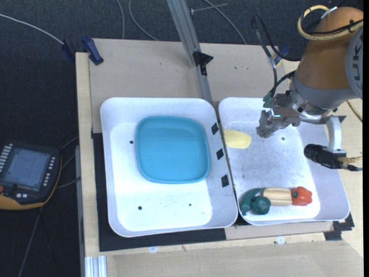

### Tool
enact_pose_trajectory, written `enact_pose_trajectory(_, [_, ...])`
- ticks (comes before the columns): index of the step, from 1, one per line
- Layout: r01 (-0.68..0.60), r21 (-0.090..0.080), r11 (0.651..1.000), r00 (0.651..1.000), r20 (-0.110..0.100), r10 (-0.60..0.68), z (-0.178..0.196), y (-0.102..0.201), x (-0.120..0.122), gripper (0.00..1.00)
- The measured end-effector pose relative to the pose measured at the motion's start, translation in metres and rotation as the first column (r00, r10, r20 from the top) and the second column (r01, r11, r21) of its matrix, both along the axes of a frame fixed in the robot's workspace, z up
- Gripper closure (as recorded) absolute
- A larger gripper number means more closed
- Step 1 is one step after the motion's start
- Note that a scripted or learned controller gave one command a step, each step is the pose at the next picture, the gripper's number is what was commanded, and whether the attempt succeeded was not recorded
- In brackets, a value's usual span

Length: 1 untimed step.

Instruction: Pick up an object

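Observation:
My gripper hangs over the back of the right bin, just right of a pale yellow, flat piece that lies by the bin's left wall. Along the bin's front edge lie a dark green round object, a tan wooden cylinder and a red object in a row. Nothing shows between the gripper's tips.
The left bin holds a blue square plate. A metal pole slants over the bench behind the bins. A black part of the arm's rig juts over the right bin's right side.

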State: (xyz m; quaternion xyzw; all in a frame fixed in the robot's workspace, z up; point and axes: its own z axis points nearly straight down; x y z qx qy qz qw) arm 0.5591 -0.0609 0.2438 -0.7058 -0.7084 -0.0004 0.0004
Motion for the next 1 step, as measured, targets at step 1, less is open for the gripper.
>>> enact_pose_trajectory(1, [-0.001, 0.0, 1.0, 1.0, -0.001, 0.001, -0.0096, 0.0469, -0.0036, 1.0])
